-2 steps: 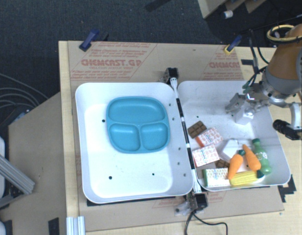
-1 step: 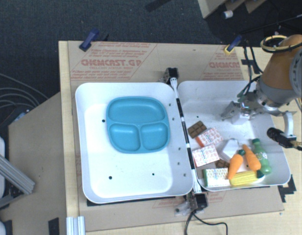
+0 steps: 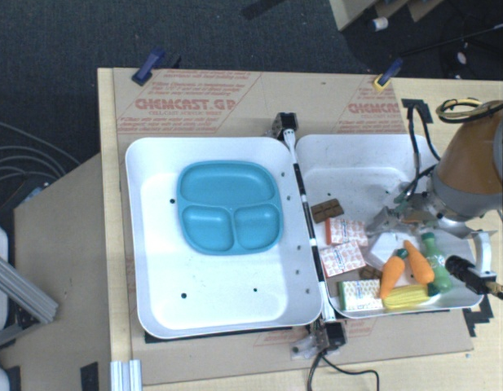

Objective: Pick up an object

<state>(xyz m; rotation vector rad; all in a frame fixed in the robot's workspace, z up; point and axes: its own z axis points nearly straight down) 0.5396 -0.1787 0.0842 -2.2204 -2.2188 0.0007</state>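
The right bin [image 3: 349, 149] holds a pile of small items. A brown block [image 3: 326, 211] lies near its left wall, with two red-and-white packets [image 3: 342, 247] below it. At the front right lie two orange carrots [image 3: 391, 274], a yellow corn cob [image 3: 408, 297], a green bottle [image 3: 437, 261] and a small green-and-white box [image 3: 361, 294]. My gripper [image 3: 395, 214] reaches down into this bin from the right, just above the carrots and to the right of the packets. The arm's orange band [image 3: 471, 157] sits above the bin's right side and hides part of it.
The left bin [image 3: 153, 218] holds a blue divided plate [image 3: 229, 206] lying flat in its upper half. Black clamps [image 3: 286, 123] mark the seam between the bins. Cables [image 3: 422, 129] run along the right bin's far edge.
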